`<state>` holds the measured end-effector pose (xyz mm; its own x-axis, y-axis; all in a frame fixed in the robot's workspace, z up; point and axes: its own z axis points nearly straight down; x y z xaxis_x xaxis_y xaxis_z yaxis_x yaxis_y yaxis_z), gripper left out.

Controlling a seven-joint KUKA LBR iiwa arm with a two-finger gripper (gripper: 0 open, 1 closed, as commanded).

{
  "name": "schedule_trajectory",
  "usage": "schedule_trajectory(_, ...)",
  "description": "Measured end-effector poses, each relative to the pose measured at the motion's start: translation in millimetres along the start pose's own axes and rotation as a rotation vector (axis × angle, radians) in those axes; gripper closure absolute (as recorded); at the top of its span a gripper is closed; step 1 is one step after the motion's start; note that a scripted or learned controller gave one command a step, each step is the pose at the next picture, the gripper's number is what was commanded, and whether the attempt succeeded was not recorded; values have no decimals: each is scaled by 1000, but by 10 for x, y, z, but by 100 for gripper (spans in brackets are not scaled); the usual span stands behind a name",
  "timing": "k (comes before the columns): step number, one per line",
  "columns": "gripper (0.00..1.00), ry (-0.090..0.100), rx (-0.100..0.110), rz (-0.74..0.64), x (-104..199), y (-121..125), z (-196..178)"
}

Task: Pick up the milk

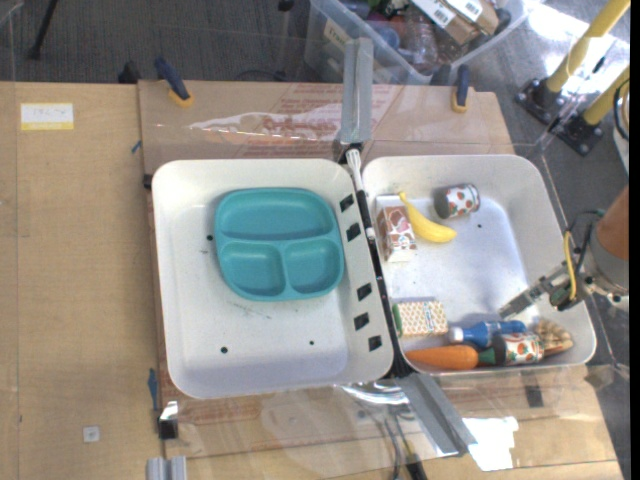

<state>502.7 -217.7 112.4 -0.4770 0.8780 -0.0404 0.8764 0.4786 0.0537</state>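
The milk [397,232] is a small red-and-white carton lying in the right bin [500,258], close to the divider between the two bins. A banana [428,224] touches its right side. My gripper [522,301] reaches in from the right edge, low over the right bin's near-right part, well to the right of the milk and nearer the camera. It points towards the cluster of items along the bin's front wall. Nothing shows between its tips.
A spotted can [457,202] lies behind the banana. A cracker box [421,318], a carrot [443,358], a blue bottle [488,330] and a printed can [521,348] crowd the right bin's front. The left bin [190,298] bears a teal divided plate [279,242].
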Motion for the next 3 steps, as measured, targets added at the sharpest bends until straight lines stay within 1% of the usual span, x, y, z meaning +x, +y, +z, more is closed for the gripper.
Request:
schedule_trajectory(1, 0, 31, 40, -31, 708, 1005, 242)
schedule_trajectory(2, 0, 39, 44, -238, -680, 1095, 9)
schedule_trajectory(3, 0, 34, 36, -331, -283, 496, 244)
